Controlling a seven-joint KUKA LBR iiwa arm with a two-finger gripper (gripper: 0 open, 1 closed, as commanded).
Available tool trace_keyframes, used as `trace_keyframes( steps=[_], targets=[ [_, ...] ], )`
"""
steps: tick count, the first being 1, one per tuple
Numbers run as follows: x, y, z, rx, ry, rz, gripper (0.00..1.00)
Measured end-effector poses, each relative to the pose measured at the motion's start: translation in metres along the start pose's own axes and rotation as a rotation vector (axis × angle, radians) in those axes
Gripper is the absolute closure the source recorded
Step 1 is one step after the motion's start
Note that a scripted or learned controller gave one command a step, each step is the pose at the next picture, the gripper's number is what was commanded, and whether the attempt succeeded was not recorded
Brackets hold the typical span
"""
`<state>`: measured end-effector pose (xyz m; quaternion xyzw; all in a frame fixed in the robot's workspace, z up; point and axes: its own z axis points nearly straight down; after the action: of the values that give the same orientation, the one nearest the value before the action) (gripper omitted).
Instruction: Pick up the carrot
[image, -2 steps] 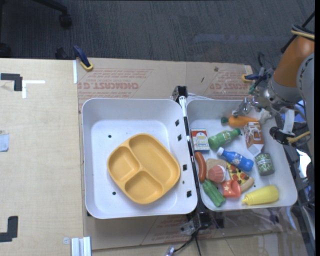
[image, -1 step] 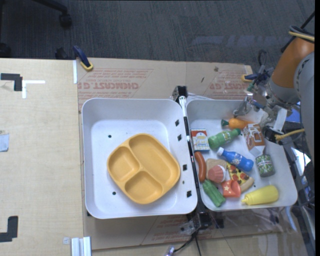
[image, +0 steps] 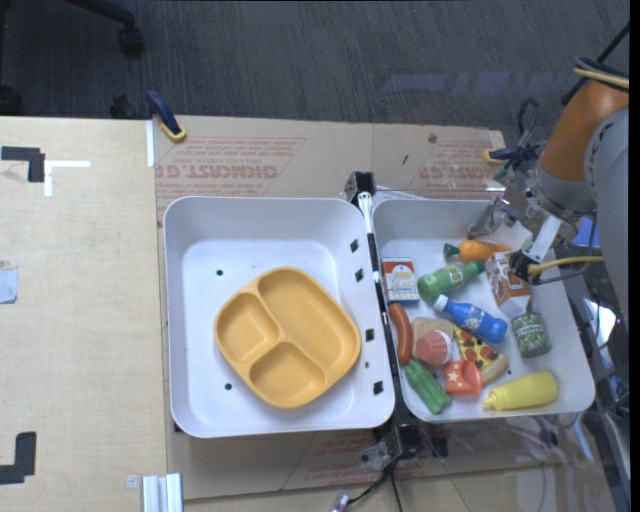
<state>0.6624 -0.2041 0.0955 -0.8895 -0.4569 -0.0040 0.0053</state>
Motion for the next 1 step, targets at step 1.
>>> trace_keyframes(
  steps=[1],
  targets=[
    [0.0287,-0.0359,0.0036,-0.005,-0.012,0.11,0.0]
  ],
)
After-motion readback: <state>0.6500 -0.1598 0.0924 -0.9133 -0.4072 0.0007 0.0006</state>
